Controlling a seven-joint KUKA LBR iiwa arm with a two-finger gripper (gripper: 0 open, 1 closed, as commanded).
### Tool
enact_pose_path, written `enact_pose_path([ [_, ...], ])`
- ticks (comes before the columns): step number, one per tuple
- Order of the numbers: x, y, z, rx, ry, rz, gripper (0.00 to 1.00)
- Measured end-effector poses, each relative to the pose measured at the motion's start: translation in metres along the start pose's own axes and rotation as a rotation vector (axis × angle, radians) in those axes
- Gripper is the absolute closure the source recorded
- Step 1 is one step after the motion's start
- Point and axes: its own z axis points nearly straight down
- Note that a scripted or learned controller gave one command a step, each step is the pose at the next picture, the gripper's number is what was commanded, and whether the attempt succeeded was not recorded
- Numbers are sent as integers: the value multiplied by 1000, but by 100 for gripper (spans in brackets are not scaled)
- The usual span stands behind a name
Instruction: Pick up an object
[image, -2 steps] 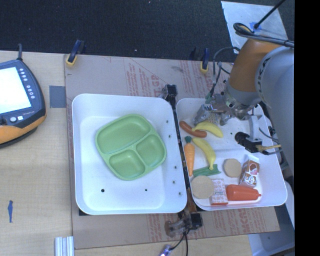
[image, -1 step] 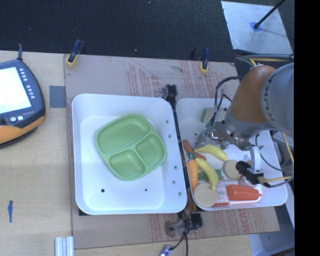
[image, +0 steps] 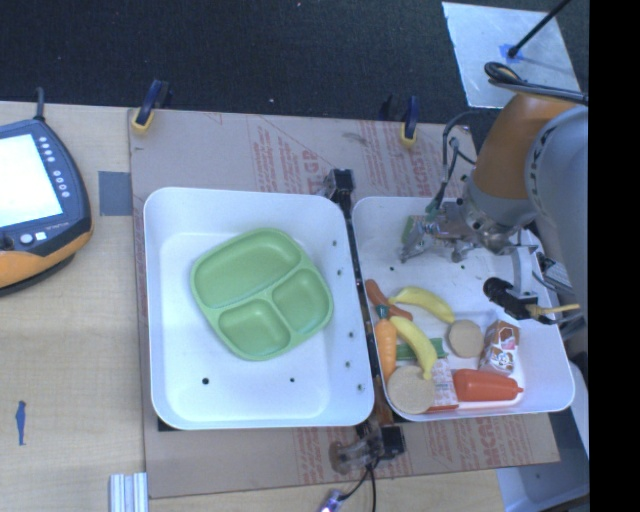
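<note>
Curved yellow plastic banana (image: 426, 302): lying near the middle of the right shallow white plastic bin (image: 560, 400), at the far edge of the toy-food heap crowding that bin's near half. Probably the cleanest grab, so best approached straight down across its narrow width, clear of the round tan disc (image: 464, 338). Farther on, at the bin's far end, grey two-finger gripper (image: 438, 238) over bare floor, open or closed impossible to tell amid cables and metalwork.

Green plate (image: 262, 292) in left bin (image: 170, 390), alone.
</note>
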Motion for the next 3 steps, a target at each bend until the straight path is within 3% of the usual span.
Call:
enact_pose_path([
  [1,-60,-150,1,1,0,0,0],
  [2,15,-156,-48,-1,0,-5,0],
  [3,41,-165,-2,-4,-5,2,0],
])
